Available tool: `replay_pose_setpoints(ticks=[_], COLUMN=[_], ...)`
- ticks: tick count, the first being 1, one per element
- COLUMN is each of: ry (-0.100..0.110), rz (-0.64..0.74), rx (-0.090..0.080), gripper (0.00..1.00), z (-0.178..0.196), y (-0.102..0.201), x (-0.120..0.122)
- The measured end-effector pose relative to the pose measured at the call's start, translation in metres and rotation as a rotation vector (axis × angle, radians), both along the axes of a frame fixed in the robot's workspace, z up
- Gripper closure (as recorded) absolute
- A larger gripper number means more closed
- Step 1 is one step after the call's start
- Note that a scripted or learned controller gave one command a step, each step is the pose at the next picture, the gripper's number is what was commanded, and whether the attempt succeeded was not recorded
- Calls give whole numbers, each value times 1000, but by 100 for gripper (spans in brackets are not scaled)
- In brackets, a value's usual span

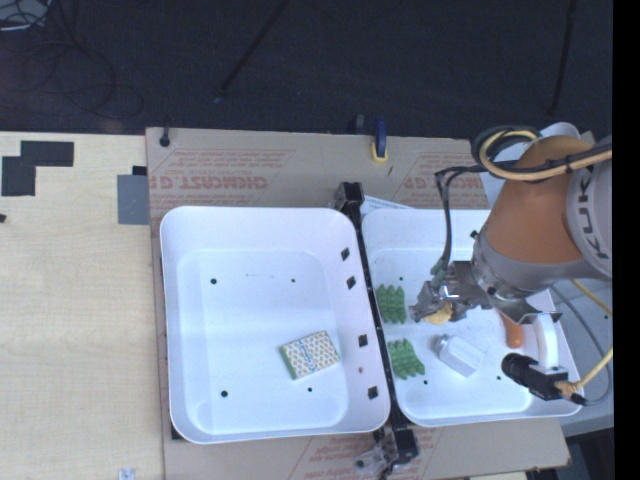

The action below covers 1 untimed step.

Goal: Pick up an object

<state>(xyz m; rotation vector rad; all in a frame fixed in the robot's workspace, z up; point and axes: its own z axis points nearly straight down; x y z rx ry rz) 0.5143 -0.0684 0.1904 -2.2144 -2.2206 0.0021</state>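
Note:
My gripper [437, 300] hangs low over the middle of the right bin [430, 230], under the grey and orange wrist. A small yellow-orange thing [438, 316] shows right at its tip; whether it is held cannot be told. Two green ridged pieces lie left of the gripper, one [391, 303] beside it and one [405, 358] nearer the front. A pale grey-white block [457, 355] lies just in front of the gripper. An orange piece [514, 333] peeks out to the right, partly hidden by the arm.
The left bin [200, 258] holds a green and white patterned block [310, 354] near its front right. A black divider [362, 298] with clips runs between the bins. The arm covers the right bin's far right side.

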Motion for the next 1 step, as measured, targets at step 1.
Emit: replay_pose_setpoints(ticks=[1], ry=[-5], rz=[4], rx=[-2], gripper=[100], z=[9], y=[98], x=[54])
